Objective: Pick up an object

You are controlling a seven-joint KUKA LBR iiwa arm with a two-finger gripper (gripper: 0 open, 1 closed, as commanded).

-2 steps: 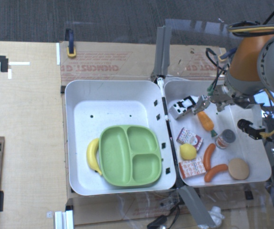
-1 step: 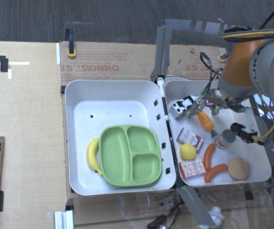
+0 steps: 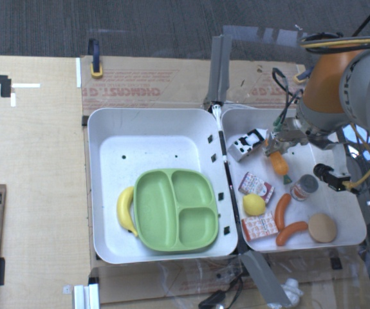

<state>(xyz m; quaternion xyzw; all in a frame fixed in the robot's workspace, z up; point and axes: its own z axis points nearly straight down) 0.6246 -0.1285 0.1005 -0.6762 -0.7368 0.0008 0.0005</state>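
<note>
An orange carrot-like object (image 3: 278, 164) sits in the upper-middle part of the right bin (image 3: 355, 240), at the right of the frame, directly beneath the gripper (image 3: 276, 145). Whether the fingers are clenched on it or released, I cannot tell; the wrist hardware hides them. Just left of it lies a black-and-white toy (image 3: 244, 143). Below are a small printed packet (image 3: 255, 185), a lemon (image 3: 254, 205), a second packet (image 3: 260, 226), two orange-red sausages (image 3: 286, 222), a grey-capped jar (image 3: 304, 187) and a tan round bun (image 3: 322, 228). The left bin (image 3: 101, 172), centre frame, holds a green divided plate (image 3: 174, 209) with a banana (image 3: 125, 211) touching its left edge.

The risk, as I judge it: the carrot is smooth and tapered, so a pinch near its tip could squeeze it out sideways, and the crowded neighbours could be nudged or caught instead.
</note>
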